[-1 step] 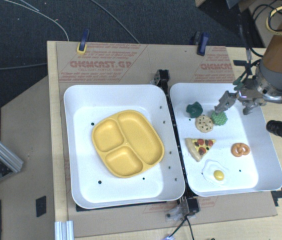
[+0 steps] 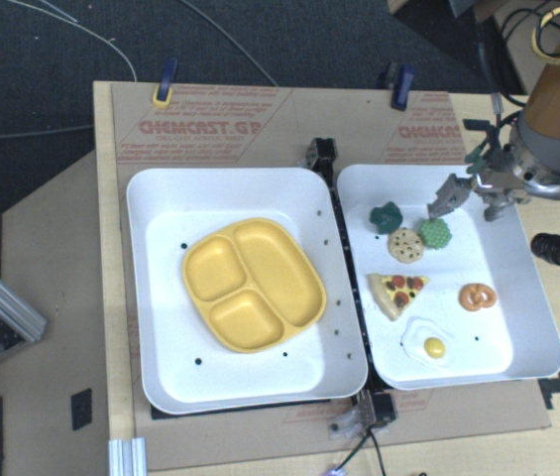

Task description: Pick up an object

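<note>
Your gripper (image 2: 470, 194) hovers, fingers apart and holding nothing, just above the green broccoli (image 2: 435, 233) in the right bin (image 2: 527, 305); next, lower and close.

Your arm (image 2: 557, 117) is cut off by the right edge of the view, so you see little of it behind the pincer (image 2: 468, 194). The pincer is small and blurred, and you cannot tell how its fingers stand. Beyond the pincer at the far right, the right bin's (image 2: 517, 350) outer rim runs close to the frame edge, its lower corner partly cut.
</note>
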